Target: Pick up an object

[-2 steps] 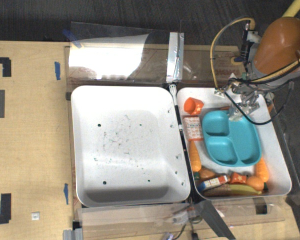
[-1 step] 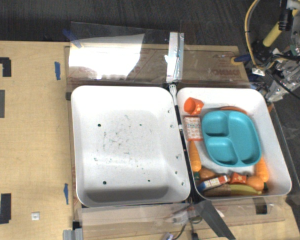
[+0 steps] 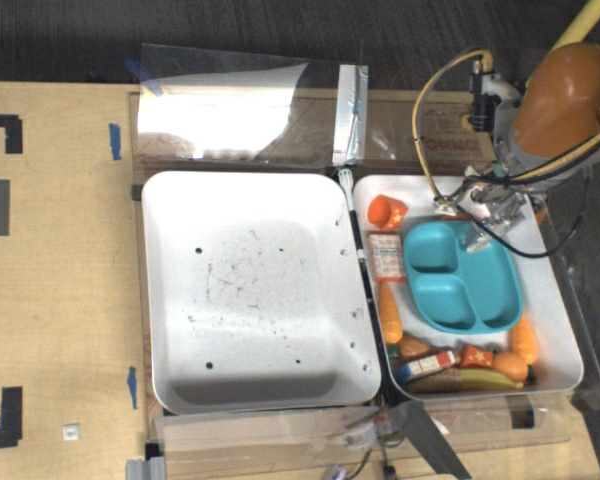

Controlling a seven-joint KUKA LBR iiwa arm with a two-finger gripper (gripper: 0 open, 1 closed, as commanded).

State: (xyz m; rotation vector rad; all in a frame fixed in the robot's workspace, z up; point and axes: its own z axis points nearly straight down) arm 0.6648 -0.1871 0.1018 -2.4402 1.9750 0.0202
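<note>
The right bin (image 3: 565, 313) holds a teal divided plate (image 3: 460, 276) in its middle. An orange cup (image 3: 385, 210) lies at the bin's far left corner, with a white and red carton (image 3: 385, 256) just below it and an orange carrot (image 3: 390, 313) further down. Along the near wall lie a red and blue tube (image 3: 430, 363), a yellow banana (image 3: 485, 378) and an orange fruit (image 3: 525, 340). My gripper (image 3: 488, 211) hangs over the far right rim of the teal plate, with the orange wrist band (image 3: 565, 98) above it.
The left bin (image 3: 250, 288) sits beside the right one, with a narrow divider between them. A clear plastic sheet (image 3: 230, 113) stands behind the left bin. Yellow and black cables (image 3: 430, 118) loop from the wrist over the right bin's far edge.
</note>
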